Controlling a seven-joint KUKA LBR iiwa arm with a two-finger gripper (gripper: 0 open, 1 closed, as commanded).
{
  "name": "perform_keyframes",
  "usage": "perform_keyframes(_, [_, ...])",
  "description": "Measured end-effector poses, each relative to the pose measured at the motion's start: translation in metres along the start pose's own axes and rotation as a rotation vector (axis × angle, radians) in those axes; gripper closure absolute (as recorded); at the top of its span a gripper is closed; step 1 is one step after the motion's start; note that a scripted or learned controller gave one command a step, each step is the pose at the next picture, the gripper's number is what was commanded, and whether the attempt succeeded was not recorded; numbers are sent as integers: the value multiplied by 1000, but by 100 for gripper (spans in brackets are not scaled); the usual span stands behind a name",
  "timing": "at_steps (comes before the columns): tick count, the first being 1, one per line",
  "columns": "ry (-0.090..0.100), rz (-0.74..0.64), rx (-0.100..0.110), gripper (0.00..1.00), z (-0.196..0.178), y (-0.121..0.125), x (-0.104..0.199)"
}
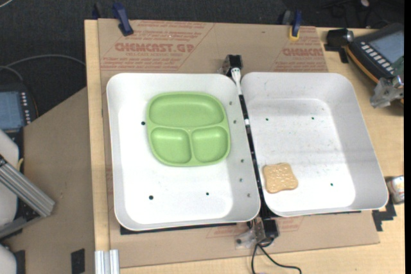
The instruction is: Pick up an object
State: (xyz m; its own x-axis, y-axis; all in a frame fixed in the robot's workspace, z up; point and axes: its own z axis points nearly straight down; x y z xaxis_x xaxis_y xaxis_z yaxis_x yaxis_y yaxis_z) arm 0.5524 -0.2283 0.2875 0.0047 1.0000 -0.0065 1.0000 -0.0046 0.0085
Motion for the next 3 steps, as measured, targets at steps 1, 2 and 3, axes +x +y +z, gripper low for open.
perform_keyframes(1, [6, -9, 7, 100, 74, 91, 7])
perform_keyframes(2, [0, -9, -14, 100, -110, 101, 32])
perform_keyframes(3, [9, -6, 15, 100, -43, 56, 70])
